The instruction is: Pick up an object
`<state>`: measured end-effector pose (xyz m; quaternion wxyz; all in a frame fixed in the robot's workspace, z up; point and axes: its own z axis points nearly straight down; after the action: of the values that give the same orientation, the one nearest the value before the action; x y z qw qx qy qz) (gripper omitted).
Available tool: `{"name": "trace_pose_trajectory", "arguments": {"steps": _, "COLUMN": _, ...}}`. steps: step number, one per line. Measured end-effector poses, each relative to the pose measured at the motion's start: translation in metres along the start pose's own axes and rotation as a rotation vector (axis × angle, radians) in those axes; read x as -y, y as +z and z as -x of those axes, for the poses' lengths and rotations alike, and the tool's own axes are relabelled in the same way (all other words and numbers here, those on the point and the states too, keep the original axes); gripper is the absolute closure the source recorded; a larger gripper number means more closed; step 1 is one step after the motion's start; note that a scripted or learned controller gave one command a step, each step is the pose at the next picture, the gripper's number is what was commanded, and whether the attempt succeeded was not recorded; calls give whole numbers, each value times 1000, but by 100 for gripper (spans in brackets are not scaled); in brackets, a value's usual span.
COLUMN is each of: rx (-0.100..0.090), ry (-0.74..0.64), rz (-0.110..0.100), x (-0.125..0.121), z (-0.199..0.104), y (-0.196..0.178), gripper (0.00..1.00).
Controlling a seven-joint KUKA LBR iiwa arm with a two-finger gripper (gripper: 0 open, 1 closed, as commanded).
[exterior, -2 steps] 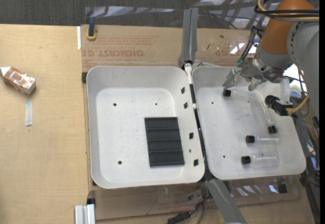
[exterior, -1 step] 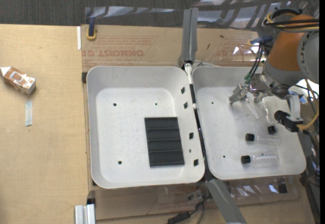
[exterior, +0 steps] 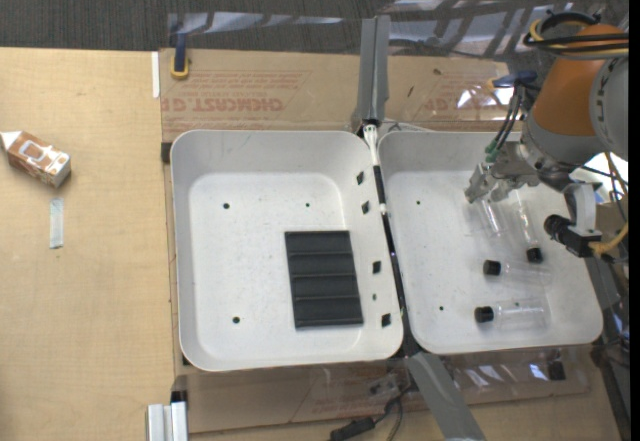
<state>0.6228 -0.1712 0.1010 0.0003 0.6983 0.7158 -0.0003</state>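
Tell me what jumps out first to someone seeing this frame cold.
The black ribbed block lying flat in the left bin stands out most against the white. Next comes the arm's orange band at upper right, with its claw down over small clear tubes with black caps in the right bin.

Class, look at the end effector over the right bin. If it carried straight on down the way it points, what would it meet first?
Most likely a clear tube lying on the right bin floor just under the end effector. Depth is hard to judge from above, so it might touch bare floor beside the tube instead.
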Motion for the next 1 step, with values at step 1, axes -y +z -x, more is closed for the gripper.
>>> {"name": "trace_pose_trajectory", "arguments": {"steps": 1, "rx": 1, "ry": 103, "rz": -1, "x": -17, "z": -29, "y": -99, "gripper": 100}}
